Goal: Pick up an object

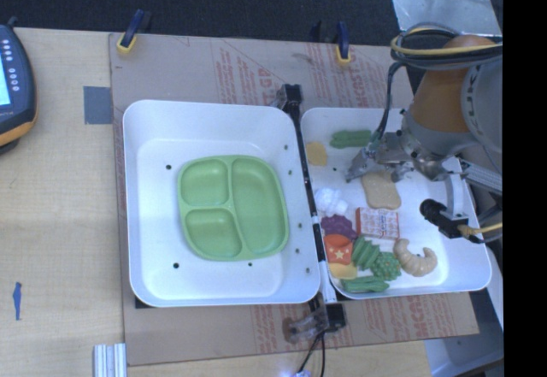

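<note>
Overhead view of a wooden desk (60,221) with two shallow white bins side by side on a brown cardboard sheet (214,67). My grey arm with its orange band (444,97) reaches in from the right. My claw (382,163) hangs over the far half of the right bin (461,279). From this angle I cannot tell whether the claw is released or clenched.

All the loose toy food pieces are in the right bin. A tan biscuit-shaped piece (381,192) lies flat just on the near side of the claw; I cannot tell if they touch. A green pod (350,138) lies at the far wall, left of the claw, and a small yellow piece (317,153) sits by the bin's left wall.

Nearer, along that wall, are a white piece (327,200), a purple grape bunch (338,224), a red piece (338,244) and an orange piece with a star (342,269). A red-and-white packet (377,223) lies right of the grapes. Near the front wall are a green broccoli head (387,265), a tan croissant (417,260) to its right, and a long green bean (366,285) touching the front rim.

The left bin (154,196) holds a pale green divided plate (232,207), lying flat at its middle, well apart from the claw. A handheld control pad (10,85) rests on the desk's far left edge.
</note>
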Available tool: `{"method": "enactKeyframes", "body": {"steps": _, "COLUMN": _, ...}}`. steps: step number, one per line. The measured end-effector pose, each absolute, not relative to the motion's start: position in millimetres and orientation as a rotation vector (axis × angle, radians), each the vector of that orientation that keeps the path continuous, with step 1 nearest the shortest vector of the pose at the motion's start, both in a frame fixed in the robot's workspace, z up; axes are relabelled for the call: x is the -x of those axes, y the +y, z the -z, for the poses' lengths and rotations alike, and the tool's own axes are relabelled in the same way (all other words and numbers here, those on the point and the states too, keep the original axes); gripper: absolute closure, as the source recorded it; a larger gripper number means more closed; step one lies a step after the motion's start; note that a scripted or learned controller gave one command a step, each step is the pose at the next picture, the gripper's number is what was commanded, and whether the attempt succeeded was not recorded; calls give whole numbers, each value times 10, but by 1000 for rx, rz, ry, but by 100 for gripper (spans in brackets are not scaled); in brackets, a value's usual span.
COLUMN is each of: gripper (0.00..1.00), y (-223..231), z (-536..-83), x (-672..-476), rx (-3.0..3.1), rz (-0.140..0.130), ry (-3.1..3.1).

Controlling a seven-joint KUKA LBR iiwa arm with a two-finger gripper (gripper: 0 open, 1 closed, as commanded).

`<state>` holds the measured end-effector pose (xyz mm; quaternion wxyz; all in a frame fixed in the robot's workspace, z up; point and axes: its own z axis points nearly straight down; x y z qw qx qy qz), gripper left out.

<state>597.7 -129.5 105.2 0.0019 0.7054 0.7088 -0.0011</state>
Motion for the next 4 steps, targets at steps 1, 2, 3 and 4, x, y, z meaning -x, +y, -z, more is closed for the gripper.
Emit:
{"method": "enactKeyframes", "body": {"steps": 1, "gripper": 0, "y": -1353, "z": -920, "x": -6567, "rx": -2213, "rz": -1, "ry": 2227}}
{"method": "enactKeyframes", "body": {"steps": 2, "gripper": 0, "y": -1393, "z": -916, "x": -5862, "rx": -2223, "rz": 10, "ry": 2229}}
{"method": "enactKeyframes", "body": {"steps": 3, "gripper": 0, "y": -1396, "z": -920, "x": -5519, "rx": -2220, "rz": 5, "ry": 2227}}
{"method": "enactKeyframes", "body": {"steps": 4, "gripper": 0, "y": -1444, "z": -933, "x": -6453, "rx": -2210, "rz": -4, "ry": 2225}}
